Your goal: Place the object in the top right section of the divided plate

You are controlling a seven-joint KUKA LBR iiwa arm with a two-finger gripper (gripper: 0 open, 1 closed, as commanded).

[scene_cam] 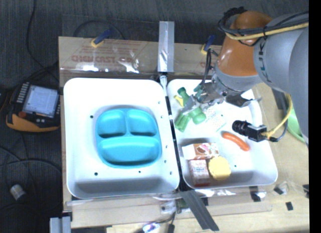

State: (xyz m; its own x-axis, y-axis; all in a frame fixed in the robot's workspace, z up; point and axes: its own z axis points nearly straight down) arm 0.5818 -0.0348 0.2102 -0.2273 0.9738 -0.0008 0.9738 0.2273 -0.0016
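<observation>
A blue divided plate point(129, 139) lies in the middle of the left bin point(80, 166), its top right section point(141, 123) holding nothing. My gripper point(199, 101) is low in the right bin point(263, 169), at its upper left, right among a cluster of green toy pieces point(182, 121). One green piece point(181, 95) lies just left of the gripper, another point(199, 117) just below it. The wrist hides the contact, so I cannot say whether anything is held.
The right bin also holds an orange sausage-shaped toy point(235, 140), a yellow round piece point(219, 167), a small brown box point(198, 169), a pink-and-white packet point(202, 150) and a white object point(254, 110). A ridge point(170, 126) divides the two bins.
</observation>
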